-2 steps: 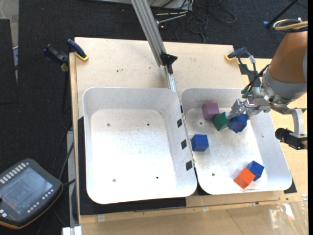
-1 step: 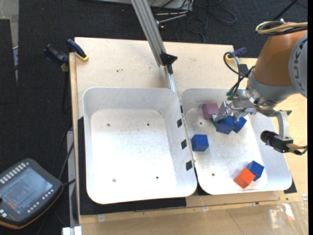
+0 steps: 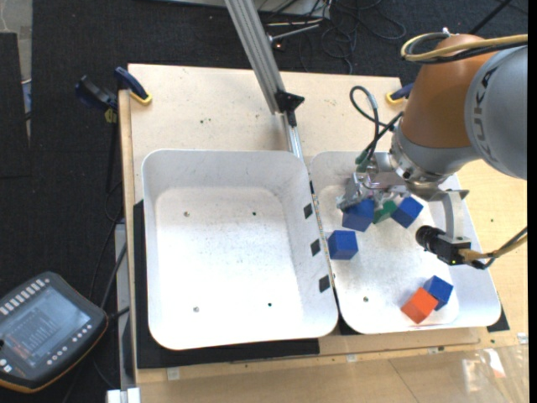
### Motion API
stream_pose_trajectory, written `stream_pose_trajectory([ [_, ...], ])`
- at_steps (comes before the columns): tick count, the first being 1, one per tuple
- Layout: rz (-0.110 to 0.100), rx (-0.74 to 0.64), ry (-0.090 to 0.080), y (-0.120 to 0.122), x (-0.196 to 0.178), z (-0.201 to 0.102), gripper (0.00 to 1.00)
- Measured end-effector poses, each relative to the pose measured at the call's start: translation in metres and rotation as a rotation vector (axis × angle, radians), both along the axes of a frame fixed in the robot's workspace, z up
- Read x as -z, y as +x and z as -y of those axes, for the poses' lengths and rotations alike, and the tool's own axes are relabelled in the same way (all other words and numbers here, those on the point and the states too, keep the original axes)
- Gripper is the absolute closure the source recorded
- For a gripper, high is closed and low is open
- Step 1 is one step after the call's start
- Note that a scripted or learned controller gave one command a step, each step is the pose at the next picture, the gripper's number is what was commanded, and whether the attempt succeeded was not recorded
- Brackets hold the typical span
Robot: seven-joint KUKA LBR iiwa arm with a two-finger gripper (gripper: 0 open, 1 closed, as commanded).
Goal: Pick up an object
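Note:
My gripper (image 3: 366, 195) hangs low over the back of the right bin (image 3: 379, 296), below the grey and orange wrist. A blue cube (image 3: 359, 216) lies right under it, touching or nearly touching its tip. Next to that cube sit a green piece (image 3: 384, 214) and a second blue cube (image 3: 408, 211). A third blue cube (image 3: 342, 244) rests near the bin's left wall. At the front right of the bin, another blue cube (image 3: 439, 290) leans against an orange cube (image 3: 419, 306).
The left bin (image 3: 153, 225) stands beside the right one, their walls meeting in the middle. A slanted metal pole (image 3: 258, 49) runs down to the bins' back edge. A black cable fitting (image 3: 436, 241) hangs from the arm over the right bin. A teach pendant (image 3: 42, 334) lies at the front left.

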State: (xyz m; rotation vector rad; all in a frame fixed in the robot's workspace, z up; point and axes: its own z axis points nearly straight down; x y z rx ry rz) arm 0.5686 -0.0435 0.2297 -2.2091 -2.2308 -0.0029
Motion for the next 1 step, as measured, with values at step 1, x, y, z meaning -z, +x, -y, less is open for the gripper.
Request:
stream_pose_trajectory([
  [1, -0.002, 0.002, -0.001, -0.0130, 0.0014, -0.0435, 1.00],
])
